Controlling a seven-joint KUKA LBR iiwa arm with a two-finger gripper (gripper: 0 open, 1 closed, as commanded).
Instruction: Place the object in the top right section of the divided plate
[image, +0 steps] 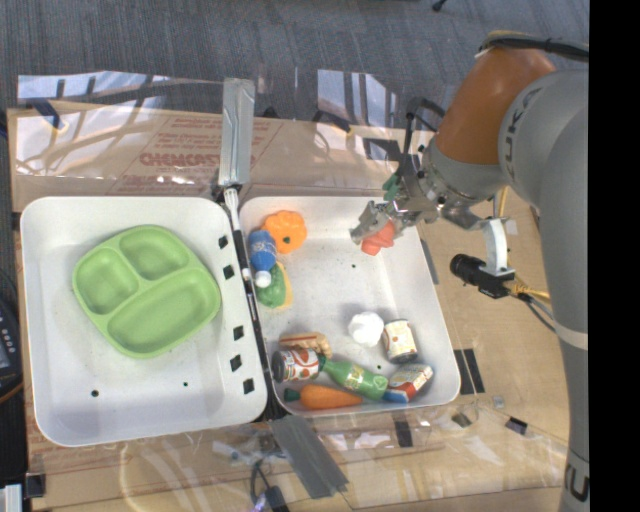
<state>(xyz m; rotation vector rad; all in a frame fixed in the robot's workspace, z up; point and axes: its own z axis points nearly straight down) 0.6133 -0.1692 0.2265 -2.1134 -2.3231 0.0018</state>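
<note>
Grey arm (545, 170) with an orange band, perhaps a yellow cable beside it.

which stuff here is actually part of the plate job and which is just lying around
Part of the job:
- pincer
- small orange-red object between its fingers
- green divided plate in the left bin

Lying about in the right bin:
- orange pumpkin
- blue bottle
- white ball
- green bottle
- carrot
- can
</note>
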